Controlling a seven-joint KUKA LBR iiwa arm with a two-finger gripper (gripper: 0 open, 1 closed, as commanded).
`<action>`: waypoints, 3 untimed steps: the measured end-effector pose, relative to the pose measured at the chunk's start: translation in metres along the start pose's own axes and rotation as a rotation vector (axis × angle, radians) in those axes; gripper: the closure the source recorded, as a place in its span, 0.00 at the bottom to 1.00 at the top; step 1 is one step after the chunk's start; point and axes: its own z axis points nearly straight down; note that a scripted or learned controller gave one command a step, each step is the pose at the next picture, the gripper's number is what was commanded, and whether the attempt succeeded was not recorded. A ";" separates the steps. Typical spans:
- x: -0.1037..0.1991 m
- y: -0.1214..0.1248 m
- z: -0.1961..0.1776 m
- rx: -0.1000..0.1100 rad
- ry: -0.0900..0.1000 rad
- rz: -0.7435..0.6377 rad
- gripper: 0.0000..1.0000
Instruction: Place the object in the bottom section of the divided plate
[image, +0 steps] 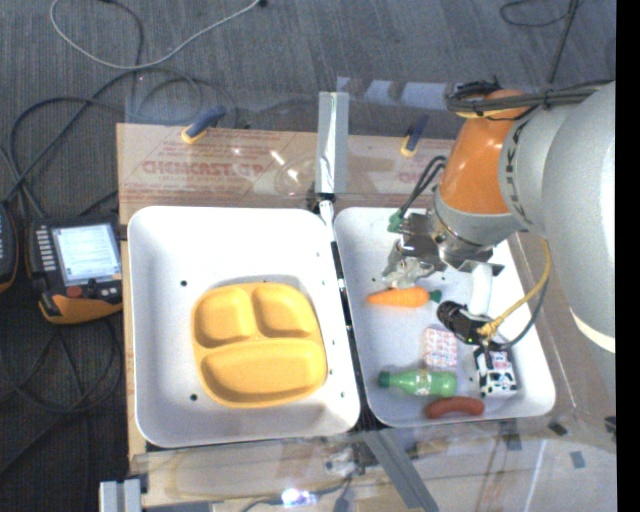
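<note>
Bins (150, 300) number two: one plate (260, 342), one carrot (400, 297) under pincer (405, 268), grip state unclear.

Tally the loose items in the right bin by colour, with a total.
Orange: 1, carrot
Green: 1, bottle
Red: 1, sausage
Pink and white: 1, packet
Black and white: 1, cow-patterned carton
Total: 5

Two white bins sit side by side, left (150, 300) and right (355, 300). A green bottle (418, 381), sausage (453, 407), pink patterned packet (438, 347) and small black-and-white carton (496, 379) lie in the right one. A handheld screen (78, 255) rests far left.
</note>
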 end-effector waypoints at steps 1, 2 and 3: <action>0.030 -0.072 0.001 0.001 0.005 -0.305 1.00; 0.048 -0.016 -0.094 -0.002 0.001 -0.301 1.00; 0.069 -0.091 -0.003 0.003 0.004 -0.191 1.00</action>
